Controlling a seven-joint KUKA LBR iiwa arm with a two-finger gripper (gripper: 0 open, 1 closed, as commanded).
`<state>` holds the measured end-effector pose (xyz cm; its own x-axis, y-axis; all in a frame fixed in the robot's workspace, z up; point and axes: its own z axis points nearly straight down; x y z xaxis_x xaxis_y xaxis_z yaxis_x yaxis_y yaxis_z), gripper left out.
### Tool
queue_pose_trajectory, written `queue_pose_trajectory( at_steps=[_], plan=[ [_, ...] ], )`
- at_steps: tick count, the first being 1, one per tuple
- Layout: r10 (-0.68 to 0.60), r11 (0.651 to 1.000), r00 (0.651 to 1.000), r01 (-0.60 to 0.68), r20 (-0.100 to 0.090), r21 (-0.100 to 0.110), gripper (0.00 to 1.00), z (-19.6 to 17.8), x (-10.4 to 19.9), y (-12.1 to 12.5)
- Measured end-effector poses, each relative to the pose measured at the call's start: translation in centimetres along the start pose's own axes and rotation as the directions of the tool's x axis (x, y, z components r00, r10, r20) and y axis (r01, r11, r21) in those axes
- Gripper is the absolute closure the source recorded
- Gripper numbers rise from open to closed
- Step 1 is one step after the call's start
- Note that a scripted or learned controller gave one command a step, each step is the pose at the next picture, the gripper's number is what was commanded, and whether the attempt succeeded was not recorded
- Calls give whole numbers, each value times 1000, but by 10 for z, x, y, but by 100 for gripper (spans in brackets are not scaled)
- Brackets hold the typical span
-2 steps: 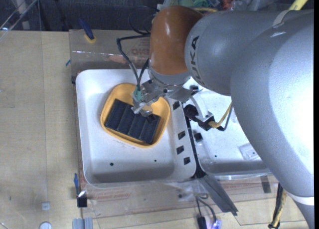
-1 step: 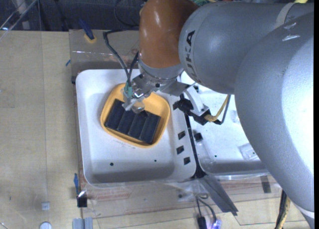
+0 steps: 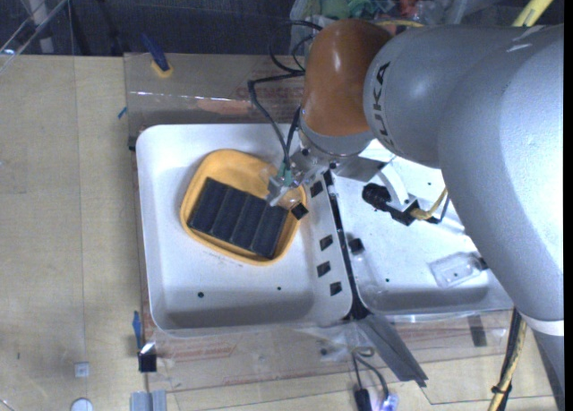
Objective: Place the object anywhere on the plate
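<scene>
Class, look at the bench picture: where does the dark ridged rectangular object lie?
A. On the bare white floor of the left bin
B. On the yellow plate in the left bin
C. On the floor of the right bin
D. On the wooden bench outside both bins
B: the dark ridged object lies flat on the yellow plate, which sits in the left bin.

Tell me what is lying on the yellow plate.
A dark ribbed rectangular object lies flat on the yellow plate, covering most of it. The gripper hangs over the plate's right edge, hiding what is beneath it.
</scene>
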<state>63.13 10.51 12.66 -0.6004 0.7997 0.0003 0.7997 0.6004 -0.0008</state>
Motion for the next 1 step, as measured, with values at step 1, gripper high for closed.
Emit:
queue_pose_trajectory(
  at_steps=[1],
  plan=[
    [-87,996,996,87,-1,0,100,-58,62,-46]
  ],
)
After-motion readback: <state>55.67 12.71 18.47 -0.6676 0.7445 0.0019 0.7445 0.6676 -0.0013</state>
